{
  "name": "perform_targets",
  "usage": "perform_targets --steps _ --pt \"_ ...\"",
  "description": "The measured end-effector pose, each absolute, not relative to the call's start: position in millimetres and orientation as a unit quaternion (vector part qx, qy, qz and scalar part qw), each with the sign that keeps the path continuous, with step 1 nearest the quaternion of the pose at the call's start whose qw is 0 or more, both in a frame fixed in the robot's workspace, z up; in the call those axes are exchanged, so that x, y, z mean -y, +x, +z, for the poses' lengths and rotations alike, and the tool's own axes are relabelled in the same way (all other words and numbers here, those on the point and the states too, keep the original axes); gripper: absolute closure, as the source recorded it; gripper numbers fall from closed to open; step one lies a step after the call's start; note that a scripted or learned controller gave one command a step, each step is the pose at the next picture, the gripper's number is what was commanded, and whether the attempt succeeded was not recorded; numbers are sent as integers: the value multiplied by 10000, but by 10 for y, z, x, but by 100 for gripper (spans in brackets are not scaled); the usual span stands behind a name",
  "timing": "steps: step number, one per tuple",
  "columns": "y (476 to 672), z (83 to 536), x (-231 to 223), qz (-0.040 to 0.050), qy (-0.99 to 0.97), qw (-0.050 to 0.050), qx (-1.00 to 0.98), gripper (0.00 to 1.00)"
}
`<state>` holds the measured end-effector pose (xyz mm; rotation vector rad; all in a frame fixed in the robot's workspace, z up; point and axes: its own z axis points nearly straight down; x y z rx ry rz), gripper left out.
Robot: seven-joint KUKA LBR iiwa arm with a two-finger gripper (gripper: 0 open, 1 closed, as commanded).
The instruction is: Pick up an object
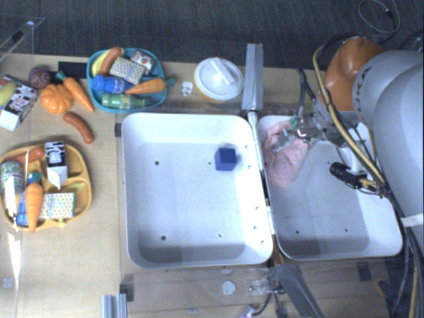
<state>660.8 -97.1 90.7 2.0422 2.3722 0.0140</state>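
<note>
In the camera view, the gripper is low over the upper left corner of the right bin, right at a pink cloth that lies there against the bin's left wall. Whether its fingers are wide or narrow, I cannot tell. A blue cube sits alone in the left bin, near its right wall. On the surface to the left stand trays of toy food.

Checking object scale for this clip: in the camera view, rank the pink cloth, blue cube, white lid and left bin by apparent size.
1. Left bin
2. Pink cloth
3. White lid
4. Blue cube

Cloth and lid look close; the gripper covers part of the cloth, so that pair is unsure.
</note>
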Motion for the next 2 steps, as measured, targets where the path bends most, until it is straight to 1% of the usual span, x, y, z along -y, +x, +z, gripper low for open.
perform_targets --steps 1,2 --pt "6673 905 903 13 6878 36 -7258 0" --pt "6695 891 1199 8 6340 -29 -7734 0"
